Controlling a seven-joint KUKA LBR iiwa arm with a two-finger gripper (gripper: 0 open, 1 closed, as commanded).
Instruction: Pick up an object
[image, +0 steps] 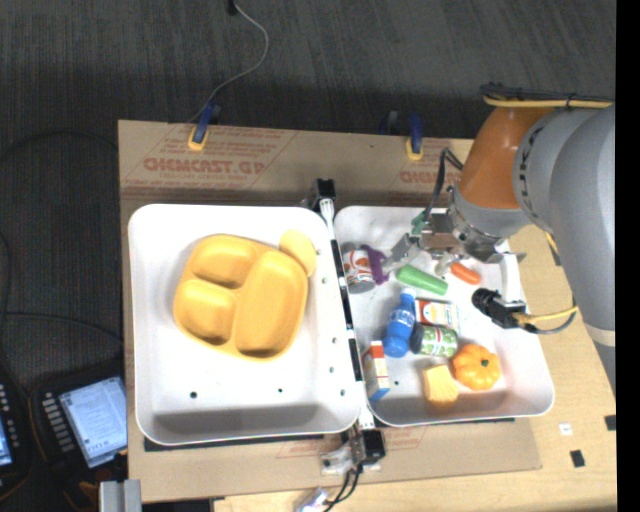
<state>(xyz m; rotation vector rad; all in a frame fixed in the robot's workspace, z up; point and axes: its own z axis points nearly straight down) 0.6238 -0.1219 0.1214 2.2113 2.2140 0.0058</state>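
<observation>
From my feed, the grey arm with the orange band (500, 165) reaches in from the right and sits over the far end of the right white bin (530, 385). The gripper (437, 243) is low among the toys at the back of that bin, but honestly it's just a dark metal cluster from this angle, so I can't tell how the jaws stand or whether anything is in them.

Stuff in the right bin: a green cylinder-shaped toy (422, 279) lies just under the gripper, with a small orange carrot-like piece (465, 270) beside it to the right. A small can with a red-and-white label (358, 268) and a purple bit (377, 263) sit by the left wall. A blue plastic bottle (400, 324) lies mid-bin, touching a green-labelled can (436, 340) on its side. Nearer the front are an orange toy pumpkin (476, 368), a yellow cheese-like wedge (440, 384), and a small red-and-white carton (376, 368) against the left wall.

The left white bin (150, 400) holds a big yellow moulded plastic tray (243, 293), tilted.
</observation>
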